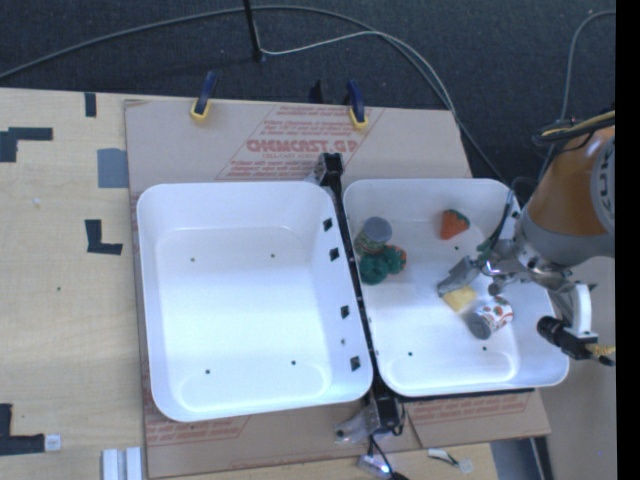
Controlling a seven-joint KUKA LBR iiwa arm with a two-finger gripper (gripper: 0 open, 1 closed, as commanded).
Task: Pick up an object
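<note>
Yellow block point(461, 298) lies in the right bin point(440, 368), just beside the gripper point(470, 276), whose finger state I cannot tell. At its four o'clock rests a red-and-white cup point(491, 317); at twelve, a strawberry point(453, 224); at nine, green toy point(380, 263). Cardboard point(290, 148) beneath reads "CHEMCAST G.P.".

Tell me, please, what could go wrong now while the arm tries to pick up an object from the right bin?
1. The hand sits over the yellow piece, with the red-and-white cup close beside; it may knock the cup instead of grasping.
2. Both lie near the right bin wall, so an object could be pushed against it.
</note>
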